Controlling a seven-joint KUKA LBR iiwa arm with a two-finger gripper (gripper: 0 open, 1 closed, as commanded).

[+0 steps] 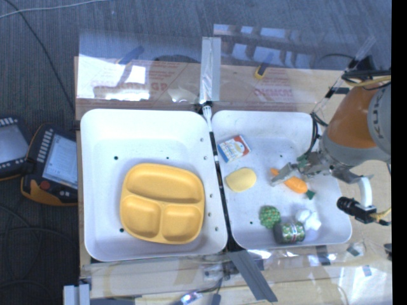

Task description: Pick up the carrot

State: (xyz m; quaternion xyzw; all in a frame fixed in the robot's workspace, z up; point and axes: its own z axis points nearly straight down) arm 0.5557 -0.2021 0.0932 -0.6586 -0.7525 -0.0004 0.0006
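The carrot (296, 185) is a small orange piece with a green tip, lying in the right bin (267, 129) toward its right side. My gripper (284, 175) reaches in from the right and hangs low over the bin, its tip right at the carrot's upper left edge. Whether it touches the carrot cannot be made out. A small orange bit (275, 171) shows just left of the tip.
The right bin also holds a small carton (233, 148), a yellow lemon-shaped item (241, 179), a broccoli piece (269, 216), a dark can (290, 232) and a white lump (310, 218). A yellow divided plate (163, 202) lies in the left bin (102, 145).
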